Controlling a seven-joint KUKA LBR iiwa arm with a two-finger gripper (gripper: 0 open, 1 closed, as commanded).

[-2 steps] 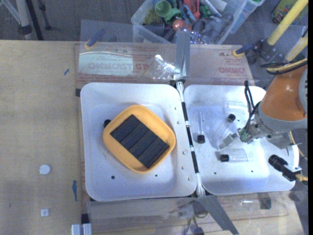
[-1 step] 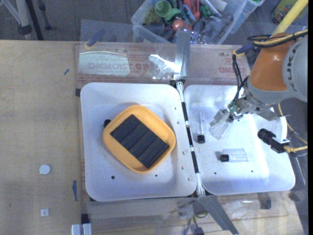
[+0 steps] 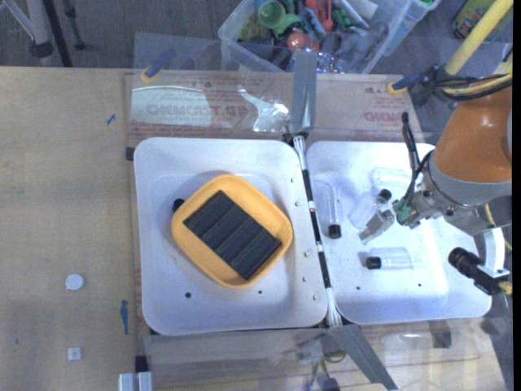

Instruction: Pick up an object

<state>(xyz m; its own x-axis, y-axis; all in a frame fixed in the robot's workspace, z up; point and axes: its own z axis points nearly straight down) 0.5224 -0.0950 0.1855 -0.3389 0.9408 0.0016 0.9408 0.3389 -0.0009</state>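
A yellow-orange square pad with dark ribbed panels [image 3: 232, 230] lies tilted in the left bin [image 3: 155, 300]. The right bin [image 3: 423, 292] holds small clear tubes with black caps: one upright along the bin's left side [image 3: 329, 206], one lying near the front [image 3: 391, 259], and another near the back [image 3: 379, 182]. My gripper [image 3: 383, 220] hangs low over the middle of the right bin, between the tubes and just above the front one. I see nothing held in it.
The grey arm with its orange band [image 3: 476, 149] covers the right bin's right side. A central divider [image 3: 313, 226] separates the bins. Behind the bench stand a clear box of toys [image 3: 326, 10] and a cardboard sheet [image 3: 203, 104].
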